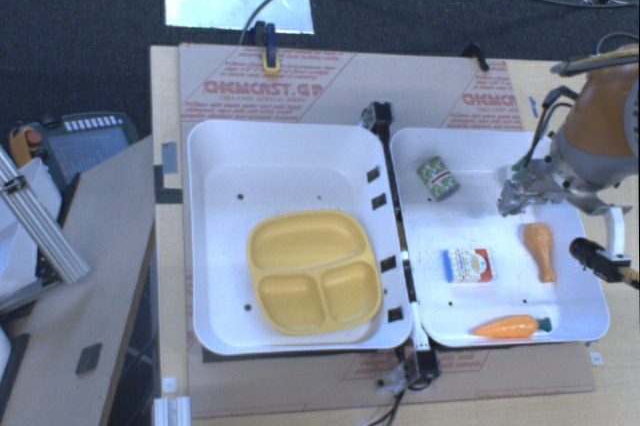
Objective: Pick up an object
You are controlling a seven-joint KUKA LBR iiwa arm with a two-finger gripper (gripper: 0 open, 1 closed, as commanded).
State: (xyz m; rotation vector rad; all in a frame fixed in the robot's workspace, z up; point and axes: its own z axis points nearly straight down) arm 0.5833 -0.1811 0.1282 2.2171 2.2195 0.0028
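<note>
The right bin [590,319] holds a small green can [437,178], a blue and red carton [468,265], a tan chicken drumstick [539,249] and an orange carrot [511,326]. My gripper [516,199] hangs over the right bin's upper right part, just above and left of the drumstick and to the right of the can. I see nothing between its fingers.
The left bin [215,164] holds a yellow divided plate [313,270]. A black clamp strip [390,214] runs between the bins. The arm with its orange band [605,119] enters from the right edge. A grey controller [85,142] lies on the side table at left.
</note>
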